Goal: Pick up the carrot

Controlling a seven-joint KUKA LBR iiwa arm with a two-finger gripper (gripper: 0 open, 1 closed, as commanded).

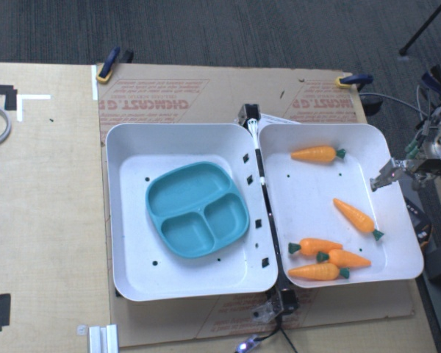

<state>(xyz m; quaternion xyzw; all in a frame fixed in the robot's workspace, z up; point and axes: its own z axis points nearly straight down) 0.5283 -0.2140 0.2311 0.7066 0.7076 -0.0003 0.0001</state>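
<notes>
Right bin (pixel 279 219) holds five carrots (pixel 356 216); gripper (pixel 386 175) over right rim, grip state unclear.

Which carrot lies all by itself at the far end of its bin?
The carrot at the right bin's far end, lying crosswise, alone. Three others cluster at the near edge; one lies mid-bin.

Smooth, slightly glossy orange plastic is being shown by the carrots (pixel 314 154). A matt teal plastic finish is being presented by the tray (pixel 198 209) at nine o'clock, inside glossy white plastic bins (pixel 125 145) on matt brown cardboard (pixel 162 98).
</notes>
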